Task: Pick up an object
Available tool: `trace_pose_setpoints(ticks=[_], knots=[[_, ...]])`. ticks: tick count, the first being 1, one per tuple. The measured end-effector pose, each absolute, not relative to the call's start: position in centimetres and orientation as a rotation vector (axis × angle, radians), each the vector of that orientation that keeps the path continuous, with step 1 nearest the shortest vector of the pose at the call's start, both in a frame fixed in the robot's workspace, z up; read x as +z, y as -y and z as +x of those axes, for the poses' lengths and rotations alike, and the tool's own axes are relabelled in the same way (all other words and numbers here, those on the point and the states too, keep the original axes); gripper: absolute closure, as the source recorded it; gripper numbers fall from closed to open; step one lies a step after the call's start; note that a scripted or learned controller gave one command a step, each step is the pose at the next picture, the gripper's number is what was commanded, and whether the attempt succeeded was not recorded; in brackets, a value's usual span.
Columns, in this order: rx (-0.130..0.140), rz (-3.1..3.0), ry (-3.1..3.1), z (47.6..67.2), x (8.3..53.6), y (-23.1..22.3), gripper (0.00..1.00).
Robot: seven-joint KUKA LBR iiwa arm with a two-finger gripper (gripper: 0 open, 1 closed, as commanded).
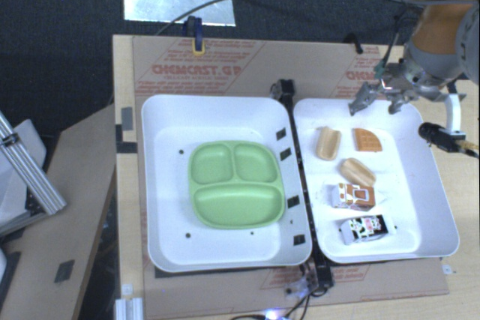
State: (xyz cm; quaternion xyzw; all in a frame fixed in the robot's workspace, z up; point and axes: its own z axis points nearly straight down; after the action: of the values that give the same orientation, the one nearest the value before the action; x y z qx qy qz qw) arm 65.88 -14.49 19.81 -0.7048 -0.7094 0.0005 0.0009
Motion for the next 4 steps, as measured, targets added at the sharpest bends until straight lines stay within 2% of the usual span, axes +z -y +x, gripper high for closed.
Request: trace_pose_setpoints(ticks=[1, 2, 3, 4], knots=[[0.002, -2.217, 2.223, 65.0, 14.3, 13.9, 0.0], [-0.002, -2.221, 2.228, 65.1, 9.4, 13.9, 0.0], [-0.009, -2.227, 2.236, 65.4, 11.0, 14.0, 1.0], [-0.006, -2.218, 2.232, 65.4, 15.7, 13.3, 1.0]])
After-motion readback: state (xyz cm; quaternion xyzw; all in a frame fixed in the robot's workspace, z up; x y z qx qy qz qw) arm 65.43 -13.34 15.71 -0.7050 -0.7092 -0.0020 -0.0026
